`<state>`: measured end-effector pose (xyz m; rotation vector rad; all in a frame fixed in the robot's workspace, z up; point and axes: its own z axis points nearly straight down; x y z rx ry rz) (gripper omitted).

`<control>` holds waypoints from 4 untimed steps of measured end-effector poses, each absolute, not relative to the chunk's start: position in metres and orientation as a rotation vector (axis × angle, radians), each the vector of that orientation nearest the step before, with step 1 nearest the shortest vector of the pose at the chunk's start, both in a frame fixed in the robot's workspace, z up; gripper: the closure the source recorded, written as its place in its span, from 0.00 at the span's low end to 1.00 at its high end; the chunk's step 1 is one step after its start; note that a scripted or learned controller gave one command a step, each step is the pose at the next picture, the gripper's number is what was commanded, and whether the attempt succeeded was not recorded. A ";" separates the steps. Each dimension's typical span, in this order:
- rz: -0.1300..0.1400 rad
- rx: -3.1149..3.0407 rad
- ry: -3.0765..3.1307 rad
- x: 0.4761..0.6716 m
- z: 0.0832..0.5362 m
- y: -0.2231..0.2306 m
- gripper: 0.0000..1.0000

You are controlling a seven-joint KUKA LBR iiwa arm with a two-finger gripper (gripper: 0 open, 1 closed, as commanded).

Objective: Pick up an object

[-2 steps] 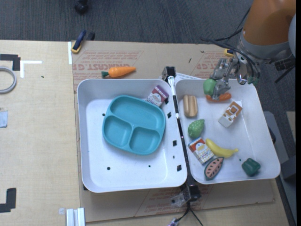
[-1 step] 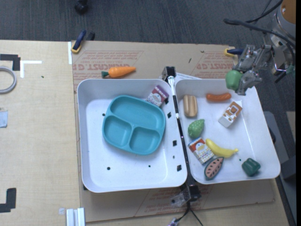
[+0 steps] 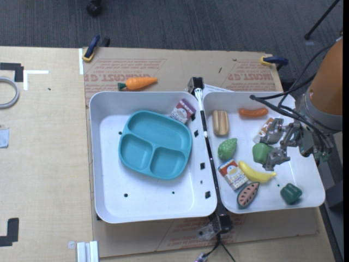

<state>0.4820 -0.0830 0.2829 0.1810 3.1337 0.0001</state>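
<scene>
My gripper [image 3: 276,143] hangs over the right bin [image 3: 308,174], reaching in from the right with its fingers spread open. A round green fruit [image 3: 260,151] lies just left of the fingertips, partly between them, and is not gripped. A yellow banana [image 3: 256,173] lies right below it. A white and orange packet [image 3: 266,128] sits by the upper finger. Also in this bin are a tan bun [image 3: 220,123], a red sausage [image 3: 253,112], a bumpy green fruit [image 3: 228,148], a small carton [image 3: 233,175], a watermelon slice [image 3: 248,195] and a green pepper [image 3: 290,193].
The left bin [image 3: 103,168] holds a teal divided plate [image 3: 155,144] and a small wrapped packet [image 3: 182,112] at its back right. An orange carrot [image 3: 139,83] lies on the cardboard behind the bins. Cables trail from the arm over the right bin's far edge.
</scene>
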 end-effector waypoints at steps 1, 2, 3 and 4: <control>0.000 0.185 3.129 0.483 0.293 -0.083 1.00; 0.000 0.189 3.124 0.485 0.303 -0.083 1.00; -0.001 0.193 3.119 0.486 0.312 -0.083 1.00; -0.001 0.195 3.114 0.488 0.322 -0.084 1.00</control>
